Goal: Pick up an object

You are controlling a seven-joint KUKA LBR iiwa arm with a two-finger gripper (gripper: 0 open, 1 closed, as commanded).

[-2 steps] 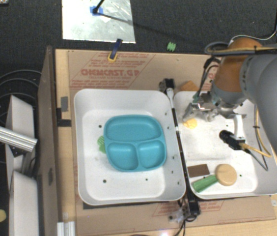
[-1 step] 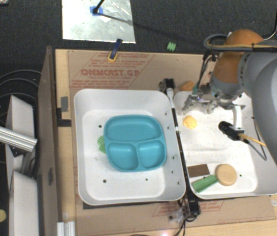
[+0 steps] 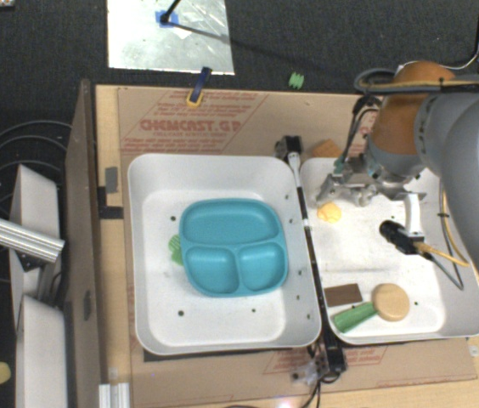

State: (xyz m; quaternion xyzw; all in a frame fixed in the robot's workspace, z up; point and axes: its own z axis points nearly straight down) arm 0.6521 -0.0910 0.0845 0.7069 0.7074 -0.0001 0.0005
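While hovering low over the back of the shallow white right bin (image 3: 456, 317), the metal two-finger gripper (image 3: 347, 187) is hanging just above and right of the small yellow rounded lump (image 3: 329, 213), its fingers too blurred to judge.

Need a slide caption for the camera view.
Claw above yellow piece in right bin; blue tray in left bin.
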